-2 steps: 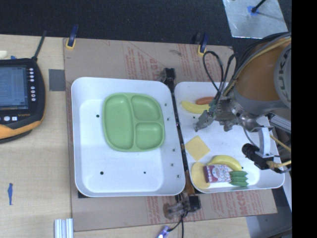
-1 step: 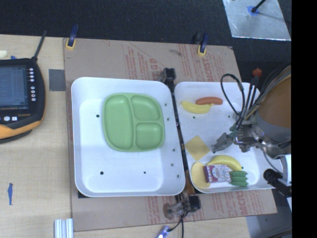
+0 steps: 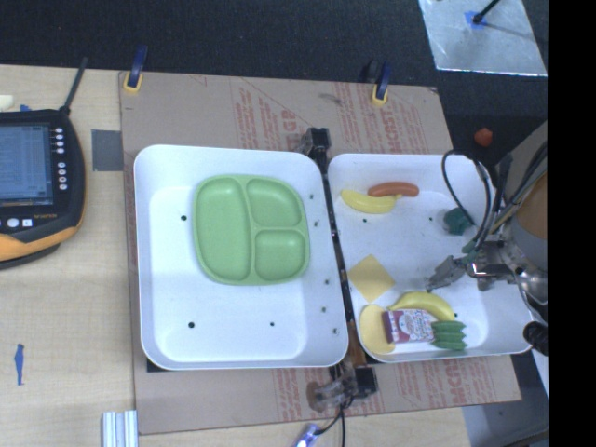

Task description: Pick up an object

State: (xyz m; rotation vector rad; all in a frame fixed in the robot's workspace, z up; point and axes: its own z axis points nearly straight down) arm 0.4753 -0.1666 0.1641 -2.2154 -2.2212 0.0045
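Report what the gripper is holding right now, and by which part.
Nothing is held. The gripper hangs in the right bin above the banana, with no object between its fingers.

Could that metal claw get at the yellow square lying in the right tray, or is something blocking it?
Probably yes. The gripper hangs over the right bin, just right of the yellow square, which lies flat with bare floor between them. The banana sits nearby but not across the path.
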